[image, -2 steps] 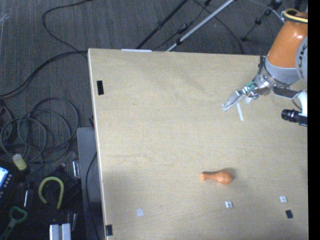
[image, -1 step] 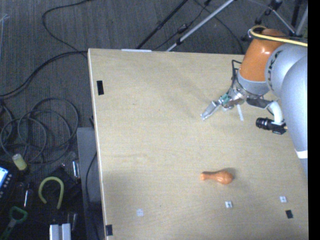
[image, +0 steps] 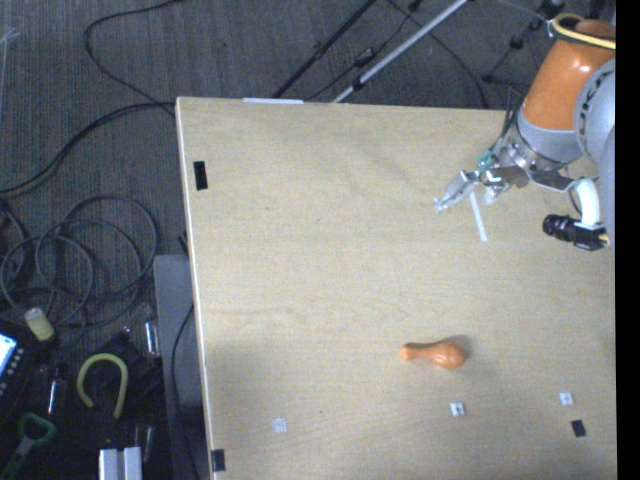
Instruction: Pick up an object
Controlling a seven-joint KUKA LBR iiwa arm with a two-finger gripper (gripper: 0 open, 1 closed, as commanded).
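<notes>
A small orange, pear-shaped object (image: pixel 436 353) lies on its side on the tan bench top (image: pixel 320 238), toward the lower right. My gripper (image: pixel 461 220) hangs well above it in the picture, near the right side, below the arm's orange band. Its two thin pale fingers (image: pixel 450 198) are spread apart, open, with nothing between them. A wide stretch of bare bench separates the gripper from the orange object.
A black marker (image: pixel 200 175) sits near the bench's left edge, and small tags (image: pixel 457 408) lie near the front right. Off the left edge, cables (image: pixel 80 248) and tools lie on the floor. Stand legs (image: pixel 420 23) cross behind the bench.
</notes>
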